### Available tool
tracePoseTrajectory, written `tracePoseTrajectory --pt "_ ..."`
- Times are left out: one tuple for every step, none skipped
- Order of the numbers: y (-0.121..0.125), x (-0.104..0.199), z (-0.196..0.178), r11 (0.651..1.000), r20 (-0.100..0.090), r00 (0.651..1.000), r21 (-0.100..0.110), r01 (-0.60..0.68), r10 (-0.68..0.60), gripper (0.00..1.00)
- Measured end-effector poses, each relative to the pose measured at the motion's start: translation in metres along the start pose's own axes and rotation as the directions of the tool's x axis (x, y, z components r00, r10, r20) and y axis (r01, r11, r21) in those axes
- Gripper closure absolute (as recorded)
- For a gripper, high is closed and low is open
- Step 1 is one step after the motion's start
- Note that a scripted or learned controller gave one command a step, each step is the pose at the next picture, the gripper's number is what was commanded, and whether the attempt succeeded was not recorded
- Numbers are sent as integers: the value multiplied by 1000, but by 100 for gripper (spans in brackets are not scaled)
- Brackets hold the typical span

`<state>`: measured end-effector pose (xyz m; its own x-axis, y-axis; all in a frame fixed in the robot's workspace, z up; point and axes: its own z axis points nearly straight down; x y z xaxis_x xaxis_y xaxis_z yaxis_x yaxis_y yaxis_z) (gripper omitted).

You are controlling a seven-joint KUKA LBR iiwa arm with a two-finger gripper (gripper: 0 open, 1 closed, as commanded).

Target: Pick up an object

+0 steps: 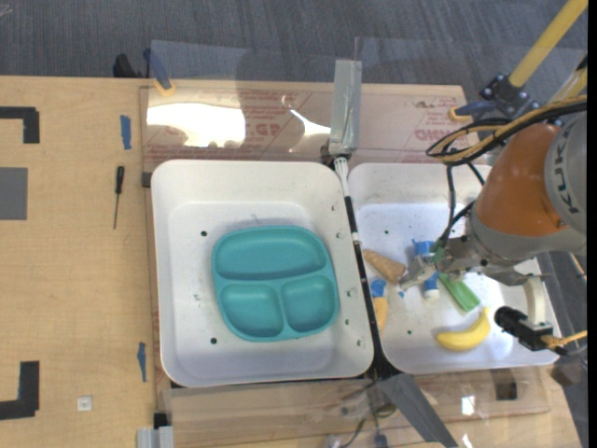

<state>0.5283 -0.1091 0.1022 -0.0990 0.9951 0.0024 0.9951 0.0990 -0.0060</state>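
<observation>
In the right bin (401, 208) lie several small objects: a tan cone-shaped piece (384, 264), a green stick (460, 292), a yellow banana (465, 334) and small blue pieces (423, 248). My gripper (422, 271) hangs low over the middle of this bin, just right of the tan piece and left of the green stick. Nothing is visibly held in it. The arm's grey wrist and orange band (522, 189) hide the bin's right part.
The left bin (177, 203) holds a teal divided plate (274, 281). A small blue piece (377, 289) and a yellow-orange piece (381, 314) lie beside the wall between the bins. Black cables loop above the arm.
</observation>
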Motion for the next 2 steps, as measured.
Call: tracePoseTrajectory --pt "3 -20 13 1000 8 1000 -19 12 -11 0" --pt "4 -22 4 1000 11 1000 -22 9 -8 100"
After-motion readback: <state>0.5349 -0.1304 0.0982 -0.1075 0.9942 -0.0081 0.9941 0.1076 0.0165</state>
